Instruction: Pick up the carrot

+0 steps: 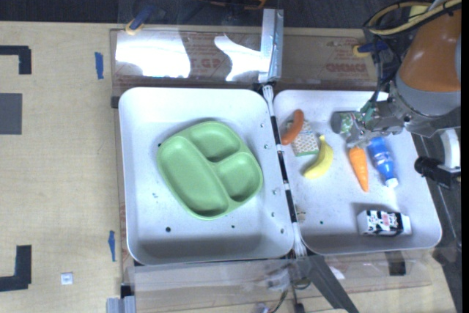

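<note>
The carrot [358, 166] is orange and tapered. It lies in the right bin [418, 194] with its tip pointing toward the front, between a banana and a blue bottle. My gripper [355, 125] hangs at the back of the right bin, just behind the carrot's thick end and slightly left of it. The grey arm with its orange band [434, 66] reaches in from the right. Nothing is visibly held.
A yellow banana [320, 159], a small speckled packet [304, 144] and an orange-red sausage [293, 126] lie left of the carrot. A blue bottle [382, 161] lies right of it, and a black-and-white carton [382, 222] sits near the front. A green divided plate [211, 168] sits in the left bin [139, 157].
</note>
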